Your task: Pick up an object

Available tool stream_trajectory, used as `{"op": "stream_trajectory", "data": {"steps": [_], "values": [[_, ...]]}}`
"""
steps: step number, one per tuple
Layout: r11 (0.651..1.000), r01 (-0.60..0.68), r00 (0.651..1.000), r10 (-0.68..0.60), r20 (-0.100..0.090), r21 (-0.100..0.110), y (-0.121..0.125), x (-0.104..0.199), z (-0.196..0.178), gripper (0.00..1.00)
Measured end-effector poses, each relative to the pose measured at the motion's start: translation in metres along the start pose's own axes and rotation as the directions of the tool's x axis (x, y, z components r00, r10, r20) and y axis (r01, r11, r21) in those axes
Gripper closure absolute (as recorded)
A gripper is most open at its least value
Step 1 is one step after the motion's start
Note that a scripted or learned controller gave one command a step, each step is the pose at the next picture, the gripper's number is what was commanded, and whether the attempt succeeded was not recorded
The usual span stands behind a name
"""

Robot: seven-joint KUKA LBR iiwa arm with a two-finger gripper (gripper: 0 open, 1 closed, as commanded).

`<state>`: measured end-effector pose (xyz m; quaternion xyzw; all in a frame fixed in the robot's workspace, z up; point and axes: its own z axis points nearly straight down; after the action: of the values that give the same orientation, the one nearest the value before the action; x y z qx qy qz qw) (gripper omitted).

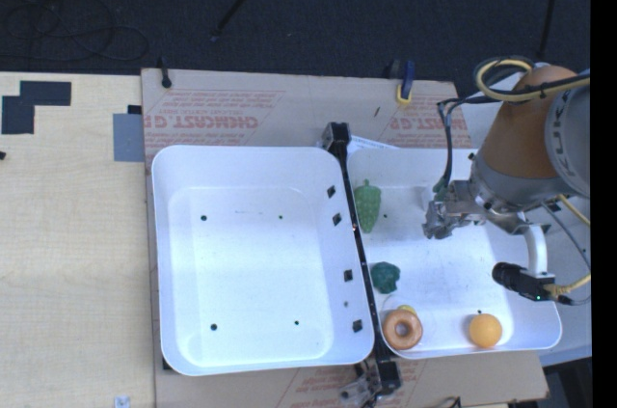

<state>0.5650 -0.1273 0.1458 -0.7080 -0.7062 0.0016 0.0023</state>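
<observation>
The right bin (540,339) holds a light green object (366,205) near its left wall, a dark teal lump (386,277) below it, a glazed donut (402,330) at the front left and an orange ball (485,331) at the front. My gripper (439,225) hangs over the bin's upper middle, right of the green object and apart from it. Nothing shows between its fingers.
The left bin (174,204) lies beside the right one, with a black divider strip (349,232) between them. A blue clamp (406,80) sits on the cardboard's far edge. Cables and a black connector (521,281) trail from the arm over the right bin's right side.
</observation>
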Motion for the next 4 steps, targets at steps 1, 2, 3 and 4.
{"op": "stream_trajectory", "data": {"steps": [1,2,3,4], "values": [[1.0,-0.001,1.0,0.001,-0.001,0.003,-0.001,-0.001,-0.009,1.0],[1.0,-0.001,1.0,0.001,-0.001,0.005,-0.001,-0.002,-0.018,1.0],[1.0,-0.001,1.0,0.001,-0.002,0.008,-0.002,-0.003,-0.027,1.0],[1.0,0.007,1.0,-0.007,0.0,-0.003,0.061,0.028,0.028,1.0]]}}
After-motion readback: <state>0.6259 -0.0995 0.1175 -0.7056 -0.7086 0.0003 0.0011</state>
